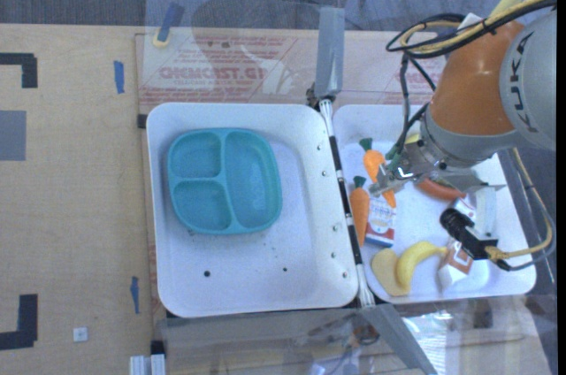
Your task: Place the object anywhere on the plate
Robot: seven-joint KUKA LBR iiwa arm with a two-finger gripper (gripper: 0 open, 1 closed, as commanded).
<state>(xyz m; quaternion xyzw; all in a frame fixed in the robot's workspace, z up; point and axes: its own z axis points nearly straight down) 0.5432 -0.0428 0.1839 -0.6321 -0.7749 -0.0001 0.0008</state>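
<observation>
A teal plate with three compartments lies in the left white bin, and nothing lies on it. My gripper hangs low over the right bin, among the toy food. Directly to its left lie an orange carrot and a second, smaller carrot. A small white and red carton lies just below the gripper. The wrist hides what is under the gripper tip.
A yellow banana and a pale yellow disc lie at the front of the right bin. An orange-red piece pokes out from under the wrist. A white packet lies near the front right corner.
</observation>
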